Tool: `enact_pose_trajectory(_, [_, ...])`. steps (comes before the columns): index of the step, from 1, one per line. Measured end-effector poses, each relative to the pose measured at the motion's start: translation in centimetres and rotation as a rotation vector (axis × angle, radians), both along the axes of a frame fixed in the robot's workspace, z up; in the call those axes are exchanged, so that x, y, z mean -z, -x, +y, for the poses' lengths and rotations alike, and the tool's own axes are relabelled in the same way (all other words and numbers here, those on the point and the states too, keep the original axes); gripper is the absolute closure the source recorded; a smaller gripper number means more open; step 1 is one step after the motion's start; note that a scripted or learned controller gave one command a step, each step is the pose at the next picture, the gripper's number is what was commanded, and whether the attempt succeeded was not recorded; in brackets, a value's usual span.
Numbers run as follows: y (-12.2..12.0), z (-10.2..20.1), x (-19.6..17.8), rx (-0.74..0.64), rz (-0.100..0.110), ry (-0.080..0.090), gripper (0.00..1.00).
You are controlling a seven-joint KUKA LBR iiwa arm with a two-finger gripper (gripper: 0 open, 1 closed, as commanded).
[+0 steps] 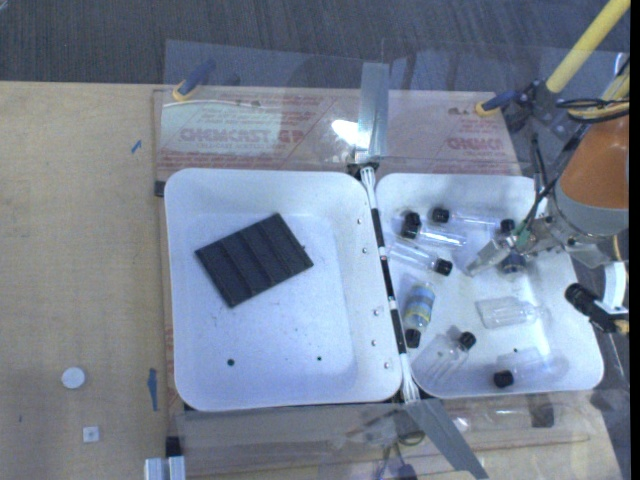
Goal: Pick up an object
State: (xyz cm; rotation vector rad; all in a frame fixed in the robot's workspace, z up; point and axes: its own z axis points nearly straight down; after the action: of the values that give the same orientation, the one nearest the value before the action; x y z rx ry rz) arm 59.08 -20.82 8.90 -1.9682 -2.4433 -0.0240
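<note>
The right bin [585,373] holds several clear vials with black caps and other small containers. Two vials [432,234] lie near its far left corner, and a third vial [418,259] lies below them. A small bottle with a blue and yellow label [418,306] sits by the divider. A clear capless vial [505,313] lies mid-right. Two more vials [447,352] [525,371] lie near the front edge. My gripper [505,254] is low over the bin's far right part, above the capless vial. A black cap [507,226] shows just behind the gripper.
The left bin [190,368] holds a dark ribbed rectangular pad [254,259], lying at an angle. The grey arm with its orange band [600,168] comes in from the right over the right bin's far corner. Cables and a yellow rod [590,38] stand behind it.
</note>
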Motion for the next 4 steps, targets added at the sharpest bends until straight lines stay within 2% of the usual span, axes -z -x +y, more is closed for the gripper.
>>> enact_pose_trajectory(3, [-0.16,-0.13,0.04,-0.06,0.001,0.001,0.0])
enact_pose_trajectory(4, [0.48,0.5,0.22,-0.099,0.002,0.014,0.0])
